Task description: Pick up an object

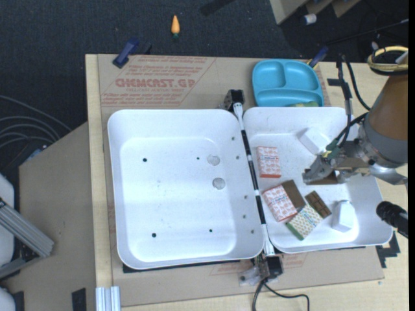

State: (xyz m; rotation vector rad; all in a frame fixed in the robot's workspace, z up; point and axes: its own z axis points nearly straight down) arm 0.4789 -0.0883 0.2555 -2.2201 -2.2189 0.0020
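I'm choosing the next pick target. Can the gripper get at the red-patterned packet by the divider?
Probably yes: the red-patterned packet lies flat, nothing on it, left of the gripper.

Brown board (155,76) behind the bins: red print "CHEMCAST GP"; the smaller lines beneath are unreadable.

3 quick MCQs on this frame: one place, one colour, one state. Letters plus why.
1. Which bin holds the packets?
A. left bin
B. right bin
C. both

2. Colour of the divided tray behind the bins?
A. blue
B. red
C. black

3. Where is the claw?
A. over the left bin
B. outside both bins, above the tray
C. low over the right bin

Answers:
1 B, the red-and-white packet and the others lie right of the divider.
2 A, it is light blue.
3 C, it sits over the right bin's middle, near a white block.
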